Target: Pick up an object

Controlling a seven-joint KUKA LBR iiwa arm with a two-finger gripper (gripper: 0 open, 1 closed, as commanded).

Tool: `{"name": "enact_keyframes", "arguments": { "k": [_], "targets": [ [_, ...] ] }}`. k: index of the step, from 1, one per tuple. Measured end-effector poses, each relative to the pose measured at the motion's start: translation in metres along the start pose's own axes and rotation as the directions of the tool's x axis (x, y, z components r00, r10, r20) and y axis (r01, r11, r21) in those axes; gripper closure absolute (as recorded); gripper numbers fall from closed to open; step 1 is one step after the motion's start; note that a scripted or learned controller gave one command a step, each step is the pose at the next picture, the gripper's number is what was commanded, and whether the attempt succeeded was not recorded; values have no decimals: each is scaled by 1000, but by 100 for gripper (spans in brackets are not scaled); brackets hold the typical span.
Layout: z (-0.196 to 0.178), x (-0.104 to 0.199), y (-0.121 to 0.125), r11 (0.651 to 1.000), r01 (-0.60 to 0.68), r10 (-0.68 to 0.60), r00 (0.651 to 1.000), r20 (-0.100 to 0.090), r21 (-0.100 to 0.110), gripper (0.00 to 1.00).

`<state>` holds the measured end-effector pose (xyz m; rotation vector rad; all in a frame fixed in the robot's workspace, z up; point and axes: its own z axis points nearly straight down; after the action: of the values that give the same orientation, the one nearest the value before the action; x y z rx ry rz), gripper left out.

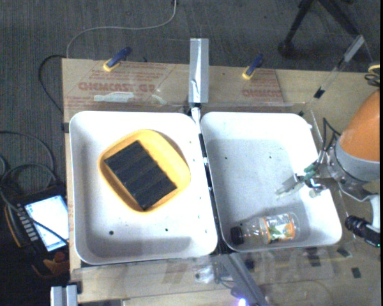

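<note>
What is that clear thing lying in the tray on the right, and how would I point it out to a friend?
Start at the right white bin, the one nearest the grey and orange arm. Along its near edge a small plastic bottle lies on its side, dark cap toward the left bin. It is see-through with a colourful label, unlike the yellow dish holding a black ridged pad next door.

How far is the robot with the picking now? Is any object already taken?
Nothing looks picked yet. The bottle lies on the right bin's floor, and the yellow sponge lies in the left bin. The gripper is over the right bin, above the bottle, carrying nothing visible. Grasping and lifting remain.
</note>
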<state>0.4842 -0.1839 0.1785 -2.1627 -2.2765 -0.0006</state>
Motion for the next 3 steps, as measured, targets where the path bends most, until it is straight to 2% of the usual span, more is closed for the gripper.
{"name": "enact_keyframes", "arguments": {
  "k": [1,2,3],
  "targets": [
    [87,19,5,993,114,-114,994,7,-13,0],
    [76,21,7,993,115,-115,993,5,-18,100],
    [85,20,6,988,155,-155,988,6,-15,100]
  ]
}}
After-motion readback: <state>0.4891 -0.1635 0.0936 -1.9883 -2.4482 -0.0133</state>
